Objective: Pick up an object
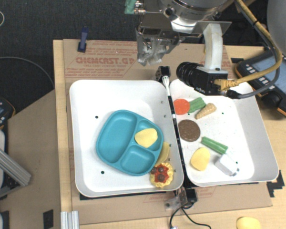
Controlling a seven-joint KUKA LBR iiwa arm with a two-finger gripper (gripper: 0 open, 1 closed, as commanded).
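The gripper (151, 51) is hanging above the far edge of the bench, just beyond the far rim of the left bin (86, 128), and nothing is sitting between its fingers; they are blurring into each other from here, so I cannot tell how wide they are standing. So the pick is not yet made, by my reading: everything is lying in the bins. In the left bin a blue divided plate (126, 142) is taking up the middle, a pale yellow piece (146, 137) is resting in its right compartment, and a red and yellow toy (162, 174) is wedging itself into the near right corner beside a banana-like piece (165, 151) against the wall. Across the divider, in the right bin (257, 142), an orange-red disc (181, 106) is touching a green piece (196, 103), a tan cone-like piece (206, 110) is lying just beside them, a brown disc (189, 130) is sitting near the left wall, and a green stick (214, 145), a yellow lump (200, 158) and a small grey block (225, 166) are clustering toward the near edge. Room looks best over the plate and over the right bin's right half; the pieces hugging the walls look awkward. The whole job is waiting: choosing, descending, closing, lifting.
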